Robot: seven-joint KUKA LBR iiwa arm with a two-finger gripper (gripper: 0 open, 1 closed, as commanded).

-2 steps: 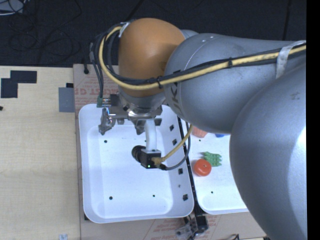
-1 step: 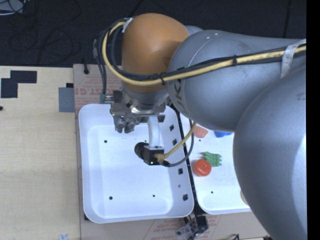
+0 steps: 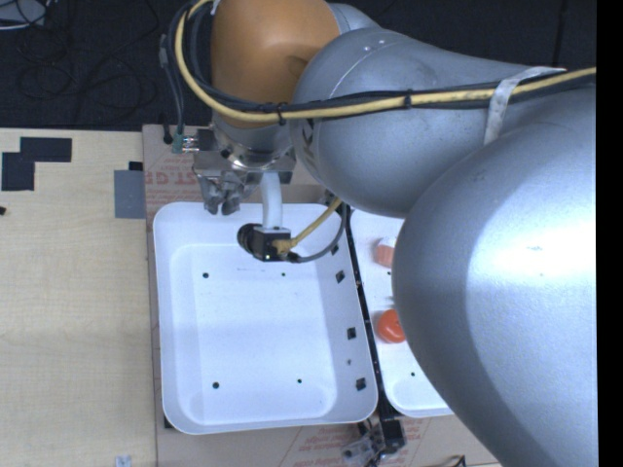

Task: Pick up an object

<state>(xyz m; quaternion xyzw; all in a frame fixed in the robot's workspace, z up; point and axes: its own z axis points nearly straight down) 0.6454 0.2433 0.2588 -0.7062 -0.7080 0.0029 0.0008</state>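
**Claw over far edge of left bin, objects in the right bin**

Pale wood bench [image 3: 68, 290], dark background behind it, two white bins side by side. We saw the left bin [image 3: 175, 358] with a bare floor apart from a few small dark dots. The arm [image 3: 467, 163] came in from the right and covered most of the right bin [image 3: 414, 397].

Key relation: the candidate objects lay in the right bin, to the right of the claw and nearer the camera, across the divider between the bins. We made out an orange object [image 3: 390, 327] and a paler pinkish one [image 3: 384, 254] beyond it, both partly hidden by the arm. Neither showed a clear long axis, too little was visible. We judged the pinkish one nearer to the claw.

The claw [image 3: 222, 200] hung at the far rim of the left bin, below the orange band [image 3: 263, 42]. Its fingers looked close together and we saw nothing between them, but the view was too small to be sure, so we could not tell open from closed. A black cable loop [image 3: 261, 243] dangled just beside it over the bin floor.

We judged nothing picked yet; next move would need a shift right over the divider.
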